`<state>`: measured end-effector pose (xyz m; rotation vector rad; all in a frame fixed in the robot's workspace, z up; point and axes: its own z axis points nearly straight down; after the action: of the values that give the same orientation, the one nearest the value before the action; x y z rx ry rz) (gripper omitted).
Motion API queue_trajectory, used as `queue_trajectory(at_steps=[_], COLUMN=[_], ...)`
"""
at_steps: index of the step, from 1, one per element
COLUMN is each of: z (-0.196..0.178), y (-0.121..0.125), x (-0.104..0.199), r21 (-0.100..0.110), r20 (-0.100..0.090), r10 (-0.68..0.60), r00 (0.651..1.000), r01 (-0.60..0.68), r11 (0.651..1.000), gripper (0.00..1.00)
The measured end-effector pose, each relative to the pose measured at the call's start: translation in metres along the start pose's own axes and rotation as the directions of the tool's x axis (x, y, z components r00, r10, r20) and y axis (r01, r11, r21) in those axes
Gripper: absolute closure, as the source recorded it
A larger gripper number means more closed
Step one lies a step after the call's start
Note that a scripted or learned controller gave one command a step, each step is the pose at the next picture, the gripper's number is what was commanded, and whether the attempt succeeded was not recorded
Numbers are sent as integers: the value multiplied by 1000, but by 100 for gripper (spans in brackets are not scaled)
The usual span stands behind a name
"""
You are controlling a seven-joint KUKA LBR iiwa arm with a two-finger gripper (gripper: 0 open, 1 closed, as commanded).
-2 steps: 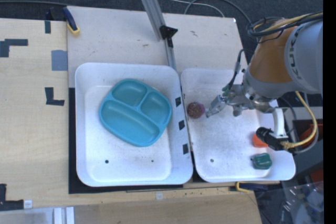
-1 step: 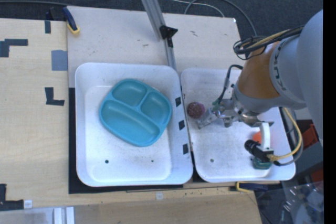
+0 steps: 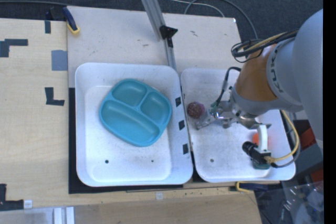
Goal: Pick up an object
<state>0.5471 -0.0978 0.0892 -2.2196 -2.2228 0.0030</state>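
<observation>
arm (image 3: 294, 71): grey | orange wrist band | cables (black, yellow)

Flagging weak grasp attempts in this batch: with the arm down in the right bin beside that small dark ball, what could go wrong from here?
1. The small dark ball sits near the right bin's left wall, so the pincer may have little room to straddle it.
2. Being round, it could roll away if nudged.
3. The arm's cable droops over the bin and might snag.
</observation>
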Motion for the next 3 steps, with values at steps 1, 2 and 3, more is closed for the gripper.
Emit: queue_trajectory(at_steps=[1, 2, 3], z=[-10, -52, -95], y=[0, 0, 1], x=[1, 0, -5], r21=[1, -3, -4], r20=[-1, -1, 0], r10=[0, 0, 0], r00=[1000, 1000, 1000], r01=[0, 0, 0], r11=[1000, 1000, 1000], gripper=[100, 100, 100])
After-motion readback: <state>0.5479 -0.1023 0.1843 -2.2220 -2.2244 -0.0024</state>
